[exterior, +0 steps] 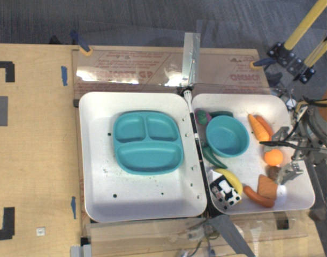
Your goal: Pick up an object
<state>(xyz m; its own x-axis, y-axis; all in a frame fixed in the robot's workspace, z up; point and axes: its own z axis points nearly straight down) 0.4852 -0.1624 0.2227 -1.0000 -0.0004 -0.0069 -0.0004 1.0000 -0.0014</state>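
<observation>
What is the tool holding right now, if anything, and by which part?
It cannot be told. The tool is low over the right bin beside the orange ball, with nothing visibly between its fingers.

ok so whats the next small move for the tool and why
Probably drop straight down a little. The tool looks poised in the right bin over the orange ball, with a carrot just behind and a brown block in front, so a short descent beats sideways travel.

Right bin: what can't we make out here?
- Purple item: mostly hidden behind the teal bowl, camera view.
- Green item: partly under the bowl's rim.
- Black-and-white object: too small to identify; the banana overlaps it.
- Gripper: blurred and cluttered at the bin's right wall.
</observation>
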